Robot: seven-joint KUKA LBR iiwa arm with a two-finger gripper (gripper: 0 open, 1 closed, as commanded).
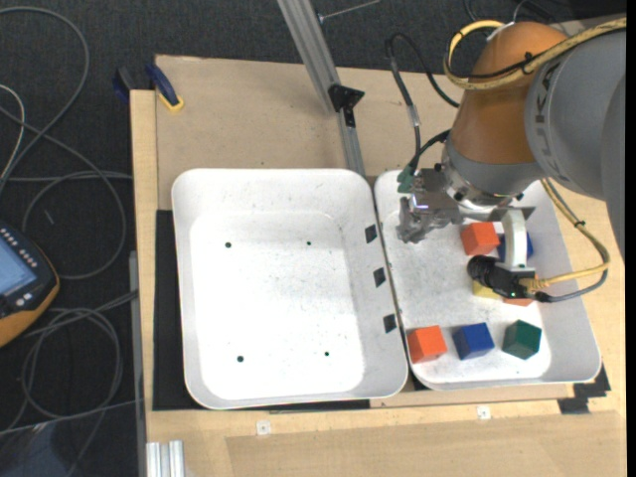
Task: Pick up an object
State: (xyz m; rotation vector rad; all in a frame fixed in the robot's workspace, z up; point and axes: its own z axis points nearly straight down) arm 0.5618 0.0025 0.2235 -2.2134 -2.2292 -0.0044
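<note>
Far to the left, a dark handheld box with a small blue screen (18,276) lies on the floor among thin grey wires. Next comes the wooden bench (248,107), flat and pale brown. On it sits the left bin (199,192), a smooth white tray with round corners and tiny dark dots. A shiny metal rail (318,58) slants down from the top towards the gap between the bins.

The right bin (581,351) is white too. Along its near edge stand three small square blocks in a row: an orange block (428,342), a blue block (473,340) and a green block (522,339).

Above them the gripper (415,225) hangs low over the bin's back left part. I cannot tell if its fingers are apart or together. Just beside it sits another orange block (481,238), not touching it. The big grey arm (556,97) with its orange band covers the back right corner.
</note>
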